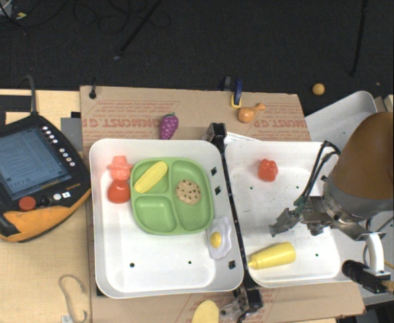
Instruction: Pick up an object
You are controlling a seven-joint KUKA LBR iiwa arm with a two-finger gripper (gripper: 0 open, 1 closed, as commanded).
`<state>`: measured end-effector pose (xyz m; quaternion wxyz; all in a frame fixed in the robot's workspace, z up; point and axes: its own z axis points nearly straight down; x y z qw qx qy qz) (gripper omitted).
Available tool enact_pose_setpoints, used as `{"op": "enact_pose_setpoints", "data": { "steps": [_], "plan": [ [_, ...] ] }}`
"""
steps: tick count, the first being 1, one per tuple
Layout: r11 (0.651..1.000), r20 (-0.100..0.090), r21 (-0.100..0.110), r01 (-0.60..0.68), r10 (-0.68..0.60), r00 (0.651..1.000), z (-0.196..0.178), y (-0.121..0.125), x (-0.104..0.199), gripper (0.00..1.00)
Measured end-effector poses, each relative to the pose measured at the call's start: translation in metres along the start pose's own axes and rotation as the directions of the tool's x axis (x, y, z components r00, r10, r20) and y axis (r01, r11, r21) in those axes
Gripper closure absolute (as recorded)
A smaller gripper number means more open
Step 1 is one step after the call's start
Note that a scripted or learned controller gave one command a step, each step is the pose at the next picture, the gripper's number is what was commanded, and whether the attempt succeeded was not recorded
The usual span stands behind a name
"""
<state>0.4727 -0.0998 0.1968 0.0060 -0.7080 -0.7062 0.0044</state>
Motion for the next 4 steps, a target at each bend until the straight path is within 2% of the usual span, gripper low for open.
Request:
{"op": "enact_pose_setpoints", "data": {
  "steps": [1, 2, 3, 4],
  "plan": [
    [1.0, 0.002, -0.013, 0.002, -0.002, 1.0, -0.006, 0.003, -0.001, 0.0],
    [1.0, 0.0, -0.006, 0.003, -0.003, 1.0, 0.042, -0.002, -0.006, 0.0],
    [1.0, 0.0, -0.008, 0.003, -0.003, 1.0, 0.094, 0.005, 0.002, 0.0],
    [1.0, 0.002, -0.012, 0.002, -0.002, 1.0, 0.11, 0.005, 0.003, 0.0]
  ]
}}
